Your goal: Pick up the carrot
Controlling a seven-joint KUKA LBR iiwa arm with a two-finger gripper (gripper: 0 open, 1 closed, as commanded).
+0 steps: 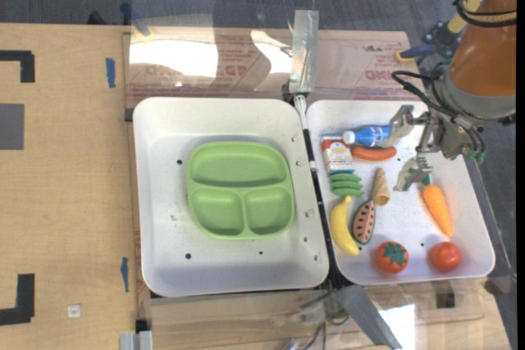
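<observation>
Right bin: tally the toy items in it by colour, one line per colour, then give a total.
Orange: 1, the carrot
Red: 3, two tomatoes and a sausage
Yellow: 1, the banana
Green: 1, the pea pods
Blue: 1, the bottle
Tan: 1, the cone
Mixed colours: 2, the watermelon slice and a small carton
Total: 10

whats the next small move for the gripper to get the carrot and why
Probably a short shift toward the bin's near right side and then down. The gripper hangs over the right bin, just up and left of the carrot's leafy top, and nothing sits between its jaws. The carrot lies free, with the tomato just beyond its tip.
</observation>
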